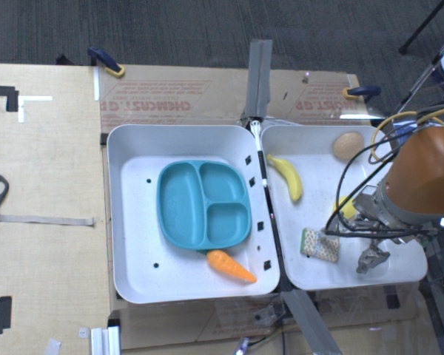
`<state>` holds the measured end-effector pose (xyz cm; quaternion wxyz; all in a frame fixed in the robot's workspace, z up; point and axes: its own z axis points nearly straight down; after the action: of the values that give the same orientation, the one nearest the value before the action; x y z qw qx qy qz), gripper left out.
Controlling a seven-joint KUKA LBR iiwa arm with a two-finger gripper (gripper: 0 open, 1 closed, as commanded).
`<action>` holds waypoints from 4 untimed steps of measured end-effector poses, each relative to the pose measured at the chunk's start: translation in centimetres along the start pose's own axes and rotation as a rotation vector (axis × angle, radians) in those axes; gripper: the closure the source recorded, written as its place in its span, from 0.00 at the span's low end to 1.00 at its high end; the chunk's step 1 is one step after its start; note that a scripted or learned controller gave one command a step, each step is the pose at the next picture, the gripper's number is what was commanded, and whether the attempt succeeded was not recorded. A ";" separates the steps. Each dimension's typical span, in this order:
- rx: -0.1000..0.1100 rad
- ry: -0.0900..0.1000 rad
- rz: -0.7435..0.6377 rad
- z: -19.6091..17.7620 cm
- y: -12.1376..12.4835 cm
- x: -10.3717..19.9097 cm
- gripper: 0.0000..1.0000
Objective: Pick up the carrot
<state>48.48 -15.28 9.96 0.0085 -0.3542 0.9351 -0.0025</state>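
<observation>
Carrot [231, 266], tapered and smooth, lies beside glossy teal tray [204, 203]; hand [371, 258] grip state unclear.

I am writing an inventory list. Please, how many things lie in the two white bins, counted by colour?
Orange: 1, the carrot
Teal: 1, the divided plate
Yellow: 1, the banana
Tan: 1, a rounded item
Green-speckled: 1, the sponge
Total: 5

The carrot [231, 266] is orange, tapered and intact. It is laid flat on the floor of the left bin, near the front wall, its thick end touching the teal tray's front edge.
</observation>
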 end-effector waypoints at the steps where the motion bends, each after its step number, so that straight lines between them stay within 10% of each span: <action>1: -0.010 0.005 -0.471 -0.2 -0.9 -7.2 0.00; 2: 0.007 -0.001 -0.524 0.0 3.2 -2.9 0.00; 3: -0.009 0.008 -0.281 -3.8 0.4 0.3 0.00; 4: -0.002 0.009 -0.395 0.2 1.5 -2.2 0.00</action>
<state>49.11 -12.66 9.80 0.0033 -0.5309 0.8474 -0.0045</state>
